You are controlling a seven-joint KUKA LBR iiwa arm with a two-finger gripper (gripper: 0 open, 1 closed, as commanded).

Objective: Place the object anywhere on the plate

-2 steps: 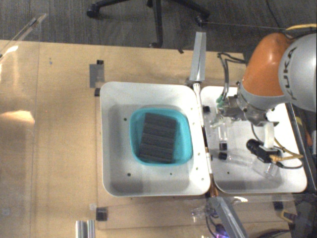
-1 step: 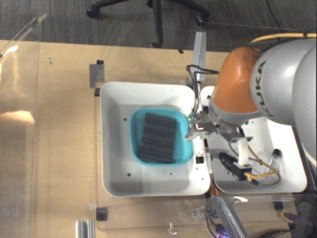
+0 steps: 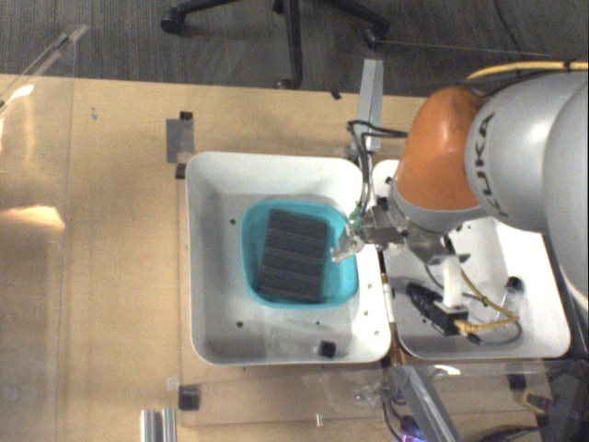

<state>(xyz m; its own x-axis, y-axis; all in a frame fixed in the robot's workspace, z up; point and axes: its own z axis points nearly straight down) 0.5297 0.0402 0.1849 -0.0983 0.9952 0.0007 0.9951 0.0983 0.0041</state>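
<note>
Gripper (image 3: 352,238) hangs over the right edge of the plate (image 3: 253,238), by the wall between the two bins; I cannot tell its state. Just left of it, the dark ribbed block (image 3: 293,255) lies flat on the teal plate, tilted slightly, in the left bin (image 3: 212,274). A small dark bit (image 3: 326,348) sits near that bin's lower wall. Above the right bin (image 3: 534,330), the arm (image 3: 497,145) covers much of it, with cables (image 3: 469,316) trailing below the wrist.
</note>
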